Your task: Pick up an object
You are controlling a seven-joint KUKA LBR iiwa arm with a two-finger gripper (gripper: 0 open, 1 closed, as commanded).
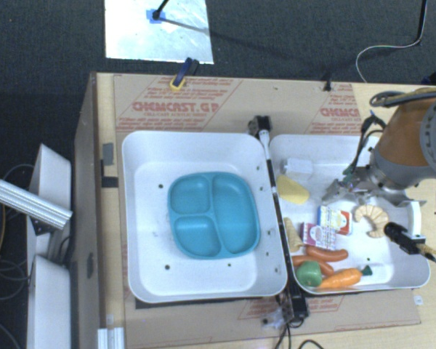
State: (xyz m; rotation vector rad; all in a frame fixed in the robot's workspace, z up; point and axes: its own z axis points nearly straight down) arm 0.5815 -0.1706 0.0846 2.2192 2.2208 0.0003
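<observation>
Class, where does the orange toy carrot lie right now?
The orange toy carrot lies in the right white bin, near its front edge, just right of the green toy vegetable and below the red toy sausage.

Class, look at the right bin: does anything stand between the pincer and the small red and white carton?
Nothing visible does. The pincer hovers above the right bin, just up and right of the carton. The croissant lies to the carton's right, off that line.
</observation>
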